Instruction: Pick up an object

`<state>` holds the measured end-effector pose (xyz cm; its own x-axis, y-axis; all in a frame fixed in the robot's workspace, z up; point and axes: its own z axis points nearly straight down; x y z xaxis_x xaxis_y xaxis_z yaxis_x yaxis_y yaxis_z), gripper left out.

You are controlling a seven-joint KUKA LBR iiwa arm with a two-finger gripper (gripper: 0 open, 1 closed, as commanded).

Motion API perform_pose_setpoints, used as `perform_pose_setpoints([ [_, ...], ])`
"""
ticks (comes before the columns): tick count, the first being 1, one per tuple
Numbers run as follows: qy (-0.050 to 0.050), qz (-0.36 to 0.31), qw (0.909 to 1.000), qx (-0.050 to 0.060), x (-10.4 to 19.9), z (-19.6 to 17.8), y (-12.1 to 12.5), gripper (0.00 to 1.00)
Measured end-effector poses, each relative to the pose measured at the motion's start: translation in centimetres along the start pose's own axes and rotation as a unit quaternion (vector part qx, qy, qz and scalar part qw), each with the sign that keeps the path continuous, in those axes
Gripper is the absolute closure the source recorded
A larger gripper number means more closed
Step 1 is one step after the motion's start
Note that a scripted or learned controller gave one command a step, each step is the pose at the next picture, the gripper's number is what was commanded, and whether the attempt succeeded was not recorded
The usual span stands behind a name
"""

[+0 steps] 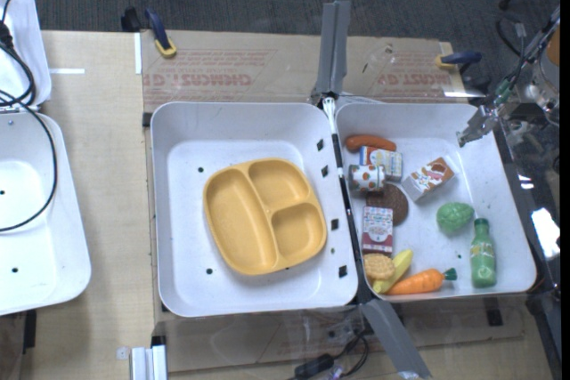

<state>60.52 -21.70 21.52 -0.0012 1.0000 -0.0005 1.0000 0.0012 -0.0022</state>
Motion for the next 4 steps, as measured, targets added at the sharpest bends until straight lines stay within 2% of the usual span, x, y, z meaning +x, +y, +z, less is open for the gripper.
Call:
perform_pose_setpoints([
  [1, -0.004, 0.0, 0.9998, -0.017, -0.3, 7.5, -2.5, 0.0],
  [2, -0.01, 0.014, 0.9993, -0.033, 0.2, 7.9, -3.6, 0.0],
  [3, -0.015, 0.061, 0.997, -0.045, 0.9, 8.0, -7.5, 0.0],
  [4, -0.022, -0.011, 0.9989, -0.039, 1.1, 8.1, -9.7, 0.0],
])
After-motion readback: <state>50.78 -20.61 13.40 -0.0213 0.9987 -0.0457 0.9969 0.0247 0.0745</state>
